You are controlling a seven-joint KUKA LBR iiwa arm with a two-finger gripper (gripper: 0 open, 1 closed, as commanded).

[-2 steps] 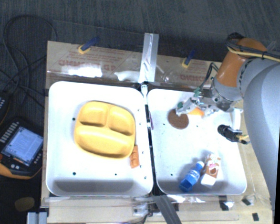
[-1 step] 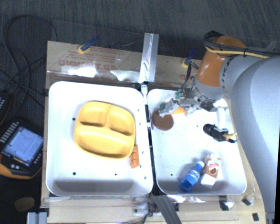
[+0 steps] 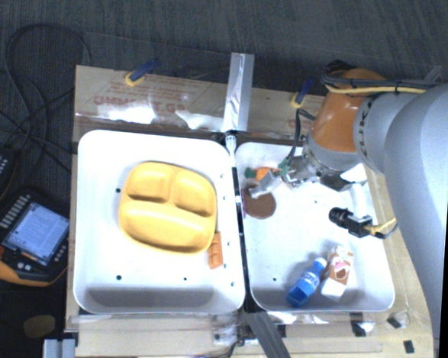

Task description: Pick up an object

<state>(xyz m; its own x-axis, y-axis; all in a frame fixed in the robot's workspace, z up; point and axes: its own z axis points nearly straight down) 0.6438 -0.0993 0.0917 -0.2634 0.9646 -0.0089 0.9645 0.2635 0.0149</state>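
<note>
- Two shallow white bins sit side by side on the surface: the left bin (image 3: 87, 280) and the right bin (image 3: 377, 292).
- The left bin holds two things. One is a yellow plastic plate with divided compartments (image 3: 168, 206). The other is a small orange piece (image 3: 216, 251) just beside the plate's right edge, against the wall between the bins.
- The right bin holds four things I could pick up.
- One brown round flat disc (image 3: 261, 207) lies near the bin's left wall.
- One small orange-and-green piece (image 3: 258, 173) lies just above the disc, in the upper left corner.
- One blue plastic bottle with a white cap (image 3: 307, 283) lies tilted near the front, touching one small white carton with brown print (image 3: 339, 271).
- My end effector (image 3: 284, 175) is low over the right bin's upper left part, near the orange-and-green piece and the disc. I cannot tell whether it is released or clenched.
</note>
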